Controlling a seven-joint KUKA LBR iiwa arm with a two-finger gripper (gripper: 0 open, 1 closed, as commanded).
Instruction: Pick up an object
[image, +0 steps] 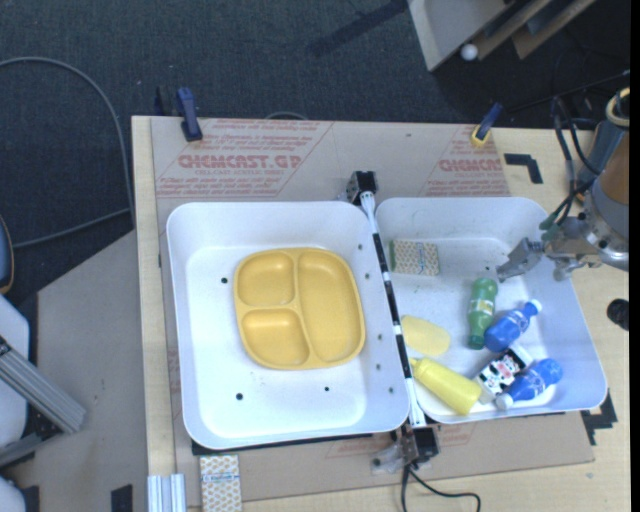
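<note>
1. The grey two-finger gripper (522, 258) hangs over the upper right part of the shallow white right-hand bin (440, 212); its fingers look slightly spread with nothing between them, though they are small in the view and this is hard to be sure of.
2. No object has been lifted; every candidate lies on the right-hand bin's floor; the picking judged not yet begun in earnest.
3. Nearest the gripper, below and left of it, stands the green plastic bottle (482, 304); beside that, the blue plastic bottle with a white cap (510, 326); lower right, a second blue bottle (532, 381) touching a small black-and-white patterned packet (501, 370).
4. Towards the bin's left wall lie a pale yellow flat piece (426, 335), a yellow squeeze bottle (446, 385) and, higher, a speckled rectangular sponge-like block (414, 257).
5. The yellow three-compartment plastic plate (298, 305) sits in the left white bin (195, 330), well apart from the gripper.
6. What remains, by this judgement: descend, close on one item, raise it.
</note>
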